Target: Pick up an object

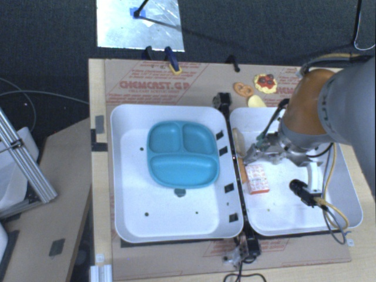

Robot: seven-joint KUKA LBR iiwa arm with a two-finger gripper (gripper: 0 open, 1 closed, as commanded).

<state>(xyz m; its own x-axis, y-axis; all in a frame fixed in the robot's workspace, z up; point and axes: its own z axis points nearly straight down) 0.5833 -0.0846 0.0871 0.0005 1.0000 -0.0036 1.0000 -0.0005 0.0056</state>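
Hovering low in the right bin (346, 210), the claw (257, 153) sits just above a small red-and-white packet (257, 178) lying flat near the divider — whether its tips are spread or pressed together, I cannot tell. That packet looks light and slightly crushable — best pinched across its short sides.

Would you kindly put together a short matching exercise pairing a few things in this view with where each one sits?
Things:
1. blue divided plate
2. small red and white packet
3. gripper
4. round red and yellow toy

Places:
A. on the bench behind the right bin
B. in the left bin
C. on the right bin's floor, near its left wall
D. over the right bin, just above the packet

Pairs: 1-B, 2-C, 3-D, 4-A
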